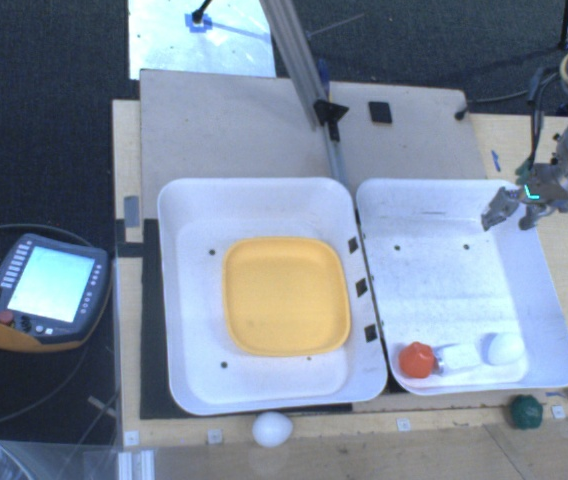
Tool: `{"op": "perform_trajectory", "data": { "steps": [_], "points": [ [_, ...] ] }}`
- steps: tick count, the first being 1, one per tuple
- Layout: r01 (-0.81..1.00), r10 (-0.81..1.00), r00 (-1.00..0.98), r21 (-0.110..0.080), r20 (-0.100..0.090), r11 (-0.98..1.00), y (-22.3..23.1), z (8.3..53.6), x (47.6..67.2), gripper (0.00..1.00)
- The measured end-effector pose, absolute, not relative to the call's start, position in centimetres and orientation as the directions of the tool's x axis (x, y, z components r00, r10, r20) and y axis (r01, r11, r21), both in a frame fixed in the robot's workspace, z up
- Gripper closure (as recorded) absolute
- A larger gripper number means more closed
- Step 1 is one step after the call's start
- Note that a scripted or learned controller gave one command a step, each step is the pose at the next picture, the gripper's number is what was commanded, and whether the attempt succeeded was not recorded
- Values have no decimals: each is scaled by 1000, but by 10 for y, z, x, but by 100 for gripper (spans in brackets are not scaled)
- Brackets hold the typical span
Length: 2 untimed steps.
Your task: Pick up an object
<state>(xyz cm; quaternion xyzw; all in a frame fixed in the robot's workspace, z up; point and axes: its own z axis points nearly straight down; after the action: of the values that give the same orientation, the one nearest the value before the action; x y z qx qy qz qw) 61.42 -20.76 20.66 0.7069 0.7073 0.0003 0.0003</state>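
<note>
A: Where is the tool [513, 213] hanging right now?

B: It is hovering over the upper right edge of the right bin [554, 298], with its two fingers spread apart and nothing between them. It is sitting well apart from anything it could pick.

A: And what is lying in reach?

B: Three small things are resting along the near wall of that bin: an orange-red ball [416, 360] at the left, a white piece [458, 356] just beside it, possibly touching, and a white egg-shaped object [505, 348] further right. The left bin [189, 268] is carrying a yellow plate [286, 295].

A: Which one is looking the best bet?

B: I am leaning to the orange-red ball. It is looking light and probably a little rubbery, so the fingers should be getting some friction. Being round, it is liable to roll or squirt out, so I would be closing across its widest middle, coming straight down.

A: And the white egg?

B: It is looking smooth and hard, likely slippery, and it is sitting close to the bin wall, which is crowding one finger. The plate is looking stiff and too broad for the fingers except at its rim.

A: Anything outside the bins?

B: Another white egg [272, 429] and a dark green ball [526, 411] are lying on the worktop [434, 438], in front of the bins.
</note>
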Motion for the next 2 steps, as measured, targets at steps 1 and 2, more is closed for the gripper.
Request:
{"op": "perform_trajectory", "data": {
  "steps": [1, 2],
  "points": [
    [1000, 1000, -1, 1, 0, 1, -208, 207, 614, 0],
    [1000, 1000, 0, -4, 1, 0, -212, 145, 612, 0]
  ]
}}
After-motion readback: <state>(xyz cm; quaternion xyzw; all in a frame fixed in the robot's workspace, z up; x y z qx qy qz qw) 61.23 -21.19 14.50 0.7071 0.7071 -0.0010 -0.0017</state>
